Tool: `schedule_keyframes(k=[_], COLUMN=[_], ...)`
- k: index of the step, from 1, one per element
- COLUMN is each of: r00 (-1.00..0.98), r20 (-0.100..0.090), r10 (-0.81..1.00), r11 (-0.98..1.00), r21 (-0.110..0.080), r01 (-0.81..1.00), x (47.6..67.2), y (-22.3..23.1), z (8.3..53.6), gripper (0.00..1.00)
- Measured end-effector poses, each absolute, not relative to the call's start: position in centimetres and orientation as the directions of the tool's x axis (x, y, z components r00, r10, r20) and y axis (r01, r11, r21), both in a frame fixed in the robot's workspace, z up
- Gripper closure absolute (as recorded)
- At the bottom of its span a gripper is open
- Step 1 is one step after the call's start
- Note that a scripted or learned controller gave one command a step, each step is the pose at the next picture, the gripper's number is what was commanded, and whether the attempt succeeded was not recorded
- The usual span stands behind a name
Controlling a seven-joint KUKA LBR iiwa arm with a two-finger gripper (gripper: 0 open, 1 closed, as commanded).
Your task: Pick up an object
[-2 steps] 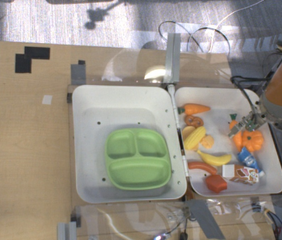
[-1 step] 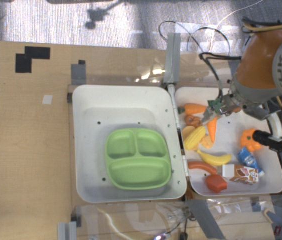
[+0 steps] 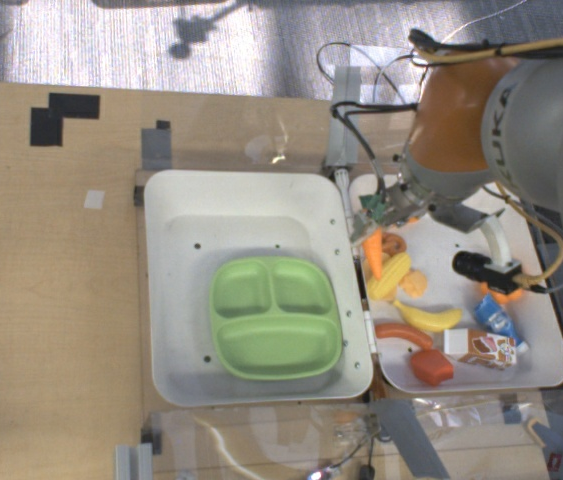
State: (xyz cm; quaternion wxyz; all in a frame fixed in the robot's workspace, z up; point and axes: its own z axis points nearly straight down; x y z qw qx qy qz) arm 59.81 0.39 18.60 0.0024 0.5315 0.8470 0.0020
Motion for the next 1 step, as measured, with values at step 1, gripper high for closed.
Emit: schedule_keyframes(k=[1], r00=[-0.34], r20=[-0.001], r10=[0.941], r11=[0.34], r21=[0.005], r01=[0.941], x=[62.72], y=[4.41], z=[18.57], gripper=[1.0])
